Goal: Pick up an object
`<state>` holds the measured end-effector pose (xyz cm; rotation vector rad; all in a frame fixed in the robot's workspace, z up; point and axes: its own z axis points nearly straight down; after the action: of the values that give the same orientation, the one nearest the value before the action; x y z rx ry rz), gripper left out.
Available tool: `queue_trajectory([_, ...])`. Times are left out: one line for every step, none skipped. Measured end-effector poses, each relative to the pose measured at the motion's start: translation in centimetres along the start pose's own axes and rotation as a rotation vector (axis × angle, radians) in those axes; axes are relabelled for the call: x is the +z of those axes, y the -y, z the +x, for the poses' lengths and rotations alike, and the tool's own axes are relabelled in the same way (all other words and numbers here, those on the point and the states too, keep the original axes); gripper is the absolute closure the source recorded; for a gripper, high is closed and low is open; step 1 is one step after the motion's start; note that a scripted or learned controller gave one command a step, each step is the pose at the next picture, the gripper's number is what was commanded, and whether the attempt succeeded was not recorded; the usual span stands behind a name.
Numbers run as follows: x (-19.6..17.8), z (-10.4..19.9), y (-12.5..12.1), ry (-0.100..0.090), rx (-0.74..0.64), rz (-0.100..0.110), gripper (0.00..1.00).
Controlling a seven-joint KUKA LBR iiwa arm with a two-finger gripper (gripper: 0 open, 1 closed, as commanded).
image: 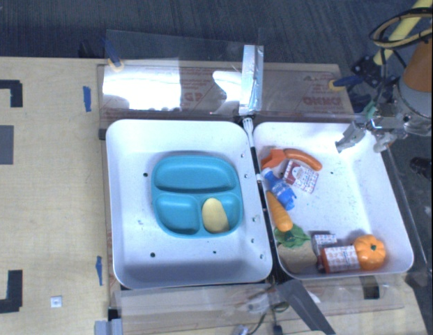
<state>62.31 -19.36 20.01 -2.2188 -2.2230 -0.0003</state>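
The table (42,187) is light wood and carries two white bins side by side. The left bin (125,187), well away from the hand, holds a blue divided tray (192,180) with a yellow egg-shaped thing (215,215) in its lower right compartment. The right bin (369,194) lies just under and in front of the hand and keeps the loose things.

The arm comes in at the upper right, and the hand (362,137) hangs over the far right corner of the right bin. Its two fingers stand apart and nothing is between them, so it is released and empty. I judge that the step in hand is the approach, with no grasp begun.

The things to choose from lie away from the hand, along the bin's opposite wall and its near edge: an orange sausage-like piece (302,158), a small white packet with red print (301,176), a blue piece (280,190), a carrot (279,213) with green leaves, a red can (338,258) lying on its side, and a small orange pumpkin (370,251) touching the can.

The next move calls for travelling across the bin and then descending over one thing. The packet and sausage piece are nearest to the hand; the pumpkin looks round and smooth, so it may slip.
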Motion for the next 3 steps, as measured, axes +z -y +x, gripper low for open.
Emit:
queue_trajectory([9.8,4.6,-5.0,0.006,-0.120,-0.020,0.00])
queue_trajectory([10.2,6.0,-3.8,0.007,-0.073,-0.025,0.00])
queue_trajectory([11.1,7.6,-4.5,0.007,-0.226,-0.007,0.00])
